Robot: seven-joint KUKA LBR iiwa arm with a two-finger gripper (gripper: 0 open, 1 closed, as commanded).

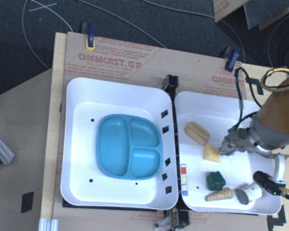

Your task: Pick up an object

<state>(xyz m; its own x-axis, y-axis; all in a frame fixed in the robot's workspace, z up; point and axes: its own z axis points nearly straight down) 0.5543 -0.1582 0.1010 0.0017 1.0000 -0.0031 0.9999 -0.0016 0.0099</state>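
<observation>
The right bin [209, 107] holds several small objects: a tan rounded block [197, 132], a pale yellow block [212, 154], a dark green piece [215, 180], a beige ridged cone [220, 195] and a grey-white piece [246, 194]. My gripper [229, 145] reaches in from the right and hangs low just right of the pale yellow block, close to its upper edge. The arm's orange band and grey wrist [276, 116] cover the bin's right side.
The left bin [80, 104] carries a blue divided plate [129, 146] in its middle. A black divider with clips [168, 136] runs between the bins. Cables loop over the back right corner [249, 84]. Clamps [91, 35] hold the board's far edge.
</observation>
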